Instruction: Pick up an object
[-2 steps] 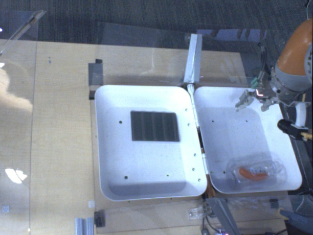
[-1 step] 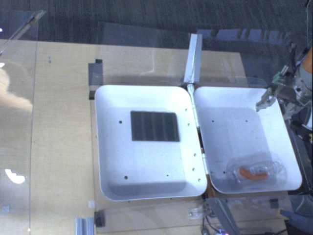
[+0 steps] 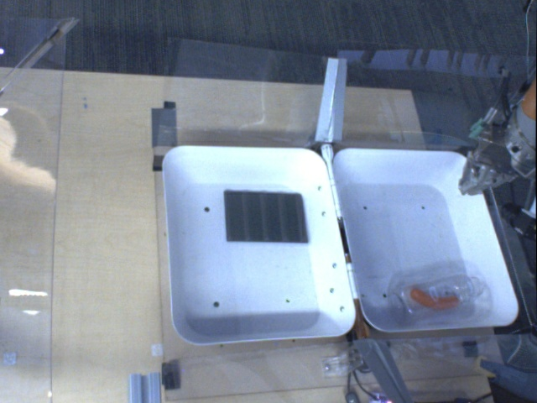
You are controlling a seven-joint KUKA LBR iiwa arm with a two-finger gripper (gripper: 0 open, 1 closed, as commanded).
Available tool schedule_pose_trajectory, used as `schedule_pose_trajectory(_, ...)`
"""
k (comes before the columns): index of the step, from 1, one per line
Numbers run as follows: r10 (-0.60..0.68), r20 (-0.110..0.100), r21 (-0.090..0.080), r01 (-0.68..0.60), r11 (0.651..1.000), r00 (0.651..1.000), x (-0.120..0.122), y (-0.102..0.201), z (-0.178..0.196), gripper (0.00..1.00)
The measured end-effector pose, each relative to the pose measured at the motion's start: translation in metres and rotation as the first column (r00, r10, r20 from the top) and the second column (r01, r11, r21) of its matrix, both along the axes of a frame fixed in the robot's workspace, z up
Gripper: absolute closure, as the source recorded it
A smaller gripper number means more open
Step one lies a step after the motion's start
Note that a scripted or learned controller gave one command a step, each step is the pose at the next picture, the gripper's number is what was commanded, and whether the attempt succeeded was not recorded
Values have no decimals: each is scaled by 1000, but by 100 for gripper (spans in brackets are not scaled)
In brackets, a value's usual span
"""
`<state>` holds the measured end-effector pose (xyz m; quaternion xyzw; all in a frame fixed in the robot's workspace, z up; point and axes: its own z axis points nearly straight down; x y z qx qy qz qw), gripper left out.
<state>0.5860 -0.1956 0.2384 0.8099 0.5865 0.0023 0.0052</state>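
A clear plastic bottle-like object (image 3: 438, 294) with an orange piece inside lies on its side near the front of the right bin (image 3: 394, 175). A dark ribbed rectangular pad (image 3: 265, 217) lies flat in the middle of the left bin (image 3: 252, 317). My gripper (image 3: 474, 180) hangs over the right bin's far right rim, well behind the clear object and apart from it. Nothing shows in its grasp.
A metal divider post (image 3: 331, 99) rises behind the seam between the two bins. The arm's wrist (image 3: 516, 137) enters at the right edge. The wooden bench (image 3: 84, 225) spreads to the left, under a clear panel.
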Motion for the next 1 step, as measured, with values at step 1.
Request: schedule_pose_trajectory(1, -89, -4, 3, 89, 996, 996, 47, 16, -35, 100)
